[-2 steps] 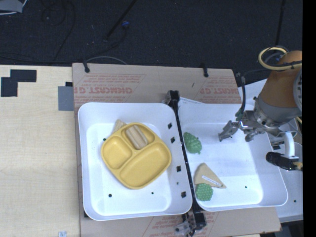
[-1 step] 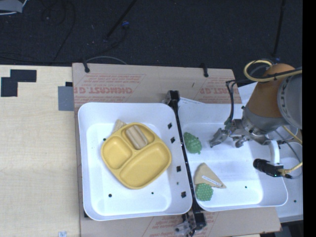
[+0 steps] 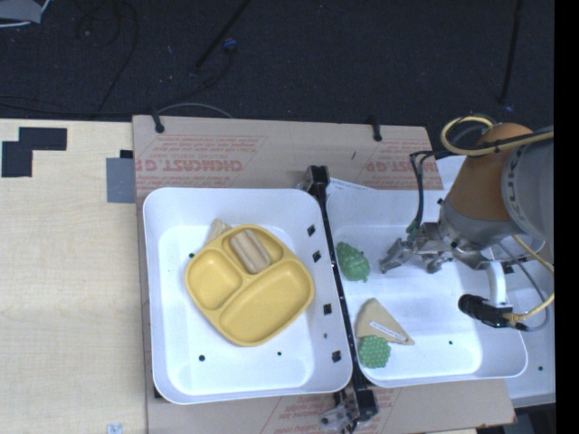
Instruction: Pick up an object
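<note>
Claw (image 3: 391, 262) over right bin (image 3: 452, 369), spread unclear, cardboard (image 3: 271, 152) print upside down, perhaps "CHEMCAST GP"

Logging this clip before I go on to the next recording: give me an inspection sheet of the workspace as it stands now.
Surface: two white bins side by side, left bin and right bin, on cardboard over a pale bench.
Job's things: right bin holds a green lump, a tan wedge and a second green lump touching the wedge.
Clutter: left bin holds a yellow divided plate with a tan ridged piece in one compartment.
Grippers: gripper low over the right bin, beside the upper green lump, nothing seen between its fingers.
Cables: yellow loop on the arm; loose cables on the dark floor.
Surroundings: dark floor behind the bench.
</note>
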`<control>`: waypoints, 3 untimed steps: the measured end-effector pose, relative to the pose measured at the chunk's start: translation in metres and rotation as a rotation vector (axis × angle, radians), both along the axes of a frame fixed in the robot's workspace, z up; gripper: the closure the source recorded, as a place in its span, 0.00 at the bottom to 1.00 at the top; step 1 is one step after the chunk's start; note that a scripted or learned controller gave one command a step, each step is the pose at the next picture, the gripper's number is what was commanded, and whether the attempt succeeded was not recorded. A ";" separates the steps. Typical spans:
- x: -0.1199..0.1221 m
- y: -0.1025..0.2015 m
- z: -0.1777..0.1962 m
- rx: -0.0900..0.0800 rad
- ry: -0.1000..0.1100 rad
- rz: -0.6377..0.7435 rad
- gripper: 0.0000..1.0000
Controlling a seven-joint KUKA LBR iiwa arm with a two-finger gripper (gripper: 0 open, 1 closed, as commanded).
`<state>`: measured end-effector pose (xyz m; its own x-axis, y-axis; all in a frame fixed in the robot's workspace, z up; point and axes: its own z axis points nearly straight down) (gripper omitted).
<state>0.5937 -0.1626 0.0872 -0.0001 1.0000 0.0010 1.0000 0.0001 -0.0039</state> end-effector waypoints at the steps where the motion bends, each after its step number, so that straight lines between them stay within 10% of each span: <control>1: 0.000 -0.001 0.010 0.000 0.001 -0.002 1.00; 3: -0.001 -0.006 0.114 -0.001 -0.004 0.001 1.00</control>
